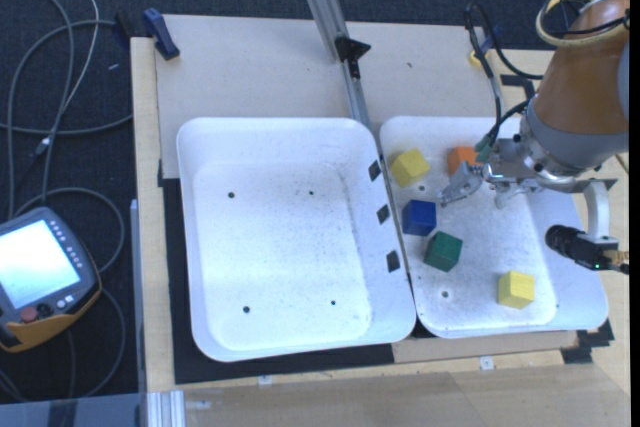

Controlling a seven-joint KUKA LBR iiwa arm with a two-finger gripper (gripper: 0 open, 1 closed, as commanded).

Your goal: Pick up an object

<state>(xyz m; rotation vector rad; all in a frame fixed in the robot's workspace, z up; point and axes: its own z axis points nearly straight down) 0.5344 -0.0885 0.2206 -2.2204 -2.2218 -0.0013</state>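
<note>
Blocks lie in the right bin (pixel 560 310), small cubes with flat, matte faces: a yellow block (pixel 408 167) near the far left corner, a blue block (pixel 420 216) just below it, a green block (pixel 443 251) beside the blue one, another yellow block (pixel 516 289) near the front, and an orange block (pixel 461 157) partly hidden by the gripper (pixel 478 185). The metal gripper hangs just beside the orange block; whether it is spread or closed I cannot tell. The left bin (pixel 200 245) is smooth white plastic with rounded corners and dark specks.
</note>
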